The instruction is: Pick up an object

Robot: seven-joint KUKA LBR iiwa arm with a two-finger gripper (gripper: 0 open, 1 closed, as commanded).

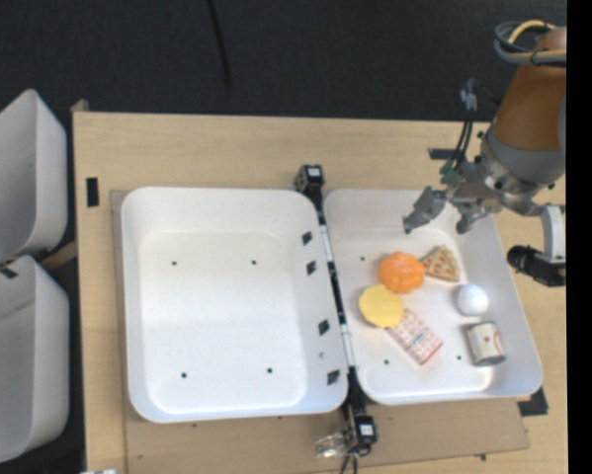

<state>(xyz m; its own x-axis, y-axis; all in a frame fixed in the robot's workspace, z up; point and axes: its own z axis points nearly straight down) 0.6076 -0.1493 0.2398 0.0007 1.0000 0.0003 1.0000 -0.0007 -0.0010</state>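
Observation:
The right bin holds an orange ball, a tan pizza-slice toy, a yellow round piece, a white ball, a pink-and-white patterned packet and a small can lying on its side. My gripper hangs above the bin's far right corner, behind the pizza slice and the orange ball. Its two grey fingers are spread apart with nothing between them.
The left bin lies beside the right one, joined by a black-clipped divider. White boxes stand off the bench at the left. A black fitting sticks out by the right bin's right rim.

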